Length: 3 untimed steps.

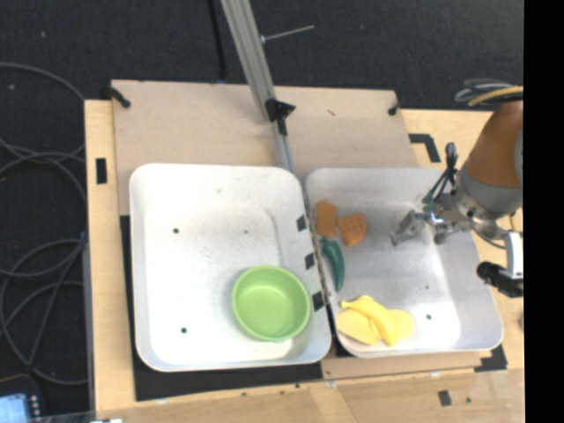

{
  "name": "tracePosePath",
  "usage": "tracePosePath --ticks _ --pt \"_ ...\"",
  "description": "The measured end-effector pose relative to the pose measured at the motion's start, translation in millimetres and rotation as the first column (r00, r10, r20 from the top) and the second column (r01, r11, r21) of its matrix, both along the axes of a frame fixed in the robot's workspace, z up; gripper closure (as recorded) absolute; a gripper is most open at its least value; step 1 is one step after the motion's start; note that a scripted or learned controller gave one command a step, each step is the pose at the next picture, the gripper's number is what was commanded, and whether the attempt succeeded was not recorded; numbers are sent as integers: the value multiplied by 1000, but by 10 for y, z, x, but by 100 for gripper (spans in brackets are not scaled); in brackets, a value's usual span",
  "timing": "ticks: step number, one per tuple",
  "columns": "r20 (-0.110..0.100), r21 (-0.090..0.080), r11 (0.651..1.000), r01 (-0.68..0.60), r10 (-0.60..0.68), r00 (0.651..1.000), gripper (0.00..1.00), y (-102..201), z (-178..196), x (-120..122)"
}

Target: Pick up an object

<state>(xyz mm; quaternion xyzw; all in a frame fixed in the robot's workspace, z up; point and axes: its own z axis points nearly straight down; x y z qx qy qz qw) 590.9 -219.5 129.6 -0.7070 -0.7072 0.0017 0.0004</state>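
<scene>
The gripper (407,230) hangs over the right bin (458,324), nothing between its fingers; whether the jaws are open I cannot tell. This looks like the approach step. Nearest lies the orange piece (342,226), long axis roughly across the bin; next comes lining up above it and descending.

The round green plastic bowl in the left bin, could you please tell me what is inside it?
Inside the round green plastic bowl only its own green bottom shows. The bin floor beneath it is covered.
</scene>
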Motion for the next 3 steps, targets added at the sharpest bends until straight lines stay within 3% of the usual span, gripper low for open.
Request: tracePosePath --ticks 1,2,3 --pt "8 -2 1000 0 0 1000 100 -10 143 19" --pt "11 -1 1000 -3 4 1000 100 39 756 -11" --pt "7 0 1000 -6 6 1000 100 24 970 -1"
